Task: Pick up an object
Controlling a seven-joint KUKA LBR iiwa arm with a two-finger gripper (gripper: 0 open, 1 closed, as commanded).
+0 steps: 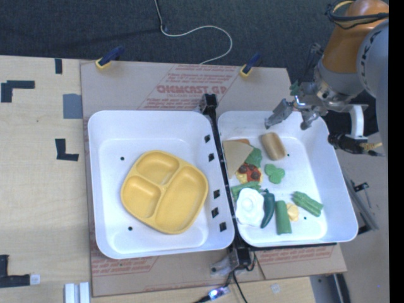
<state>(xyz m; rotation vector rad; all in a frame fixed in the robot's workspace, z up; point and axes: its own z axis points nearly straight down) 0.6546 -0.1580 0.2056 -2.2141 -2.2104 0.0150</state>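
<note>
My gripper (292,116) hangs open over the back of the right bin (334,188), its two grey fingers spread wide with nothing between them. Just below and left of it lies a tan bread roll (273,145). Toy foods crowd the same bin: a brown sandwich slice (236,151), a pizza piece (249,172), green broccoli (274,173), a white fried egg (249,206), a dark green pepper (268,209), a green cucumber (281,217), a yellow corn piece (292,212) and a green pea pod (307,202).
The left bin (104,137) holds a yellow divided plate (165,191). A black divider (214,163) runs between the bins. Cardboard (183,87) lies under both, with a white cable (196,33) behind. The arm's orange band (353,33) is at the upper right.
</note>
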